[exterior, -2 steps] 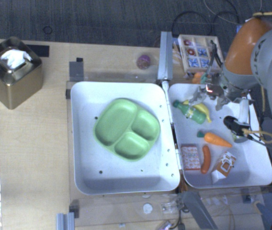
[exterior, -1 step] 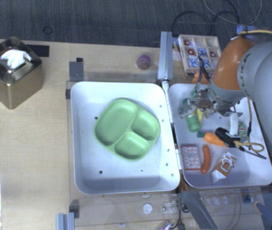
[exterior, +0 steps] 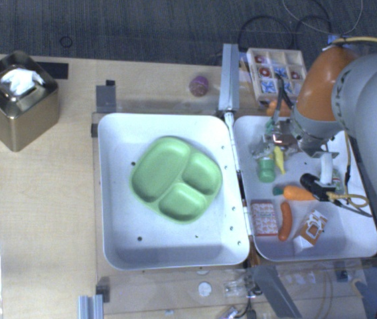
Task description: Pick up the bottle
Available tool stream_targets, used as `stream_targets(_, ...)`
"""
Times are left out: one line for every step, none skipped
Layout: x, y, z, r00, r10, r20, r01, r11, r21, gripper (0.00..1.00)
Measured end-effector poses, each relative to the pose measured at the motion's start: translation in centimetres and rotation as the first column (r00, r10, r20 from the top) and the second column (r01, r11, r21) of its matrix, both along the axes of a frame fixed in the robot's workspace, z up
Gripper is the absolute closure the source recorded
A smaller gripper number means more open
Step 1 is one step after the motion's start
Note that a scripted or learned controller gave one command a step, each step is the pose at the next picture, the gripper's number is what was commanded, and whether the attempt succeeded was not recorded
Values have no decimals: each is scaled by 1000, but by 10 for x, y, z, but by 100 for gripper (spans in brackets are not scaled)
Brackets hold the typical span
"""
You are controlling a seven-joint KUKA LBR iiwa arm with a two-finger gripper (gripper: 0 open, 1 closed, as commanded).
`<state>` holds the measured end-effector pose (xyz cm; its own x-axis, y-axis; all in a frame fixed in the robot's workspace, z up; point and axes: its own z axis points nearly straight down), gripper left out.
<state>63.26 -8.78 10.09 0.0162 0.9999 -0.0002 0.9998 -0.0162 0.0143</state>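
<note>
A small green bottle (exterior: 266,170) lies near the left wall of the right bin (exterior: 368,241), in its upper half. A yellow item (exterior: 279,159) rests against the bottle's right side. My gripper (exterior: 274,141) hangs over the bin's upper part, just beyond the bottle's far end and very close to it. The grey arm with its orange band (exterior: 321,85) reaches in from the right and hides the bin's upper right corner.
The right bin also holds an orange carrot (exterior: 299,193), a reddish sausage (exterior: 284,220), a red patterned packet (exterior: 263,216) and a white and brown carton (exterior: 313,226). A green divided plate (exterior: 176,177) lies in the left bin (exterior: 119,244). A box of small items (exterior: 273,72) stands behind the bins.
</note>
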Motion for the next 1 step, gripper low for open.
stream_targets(-59,-4,-10,966,258,0,-258,966,-5,100)
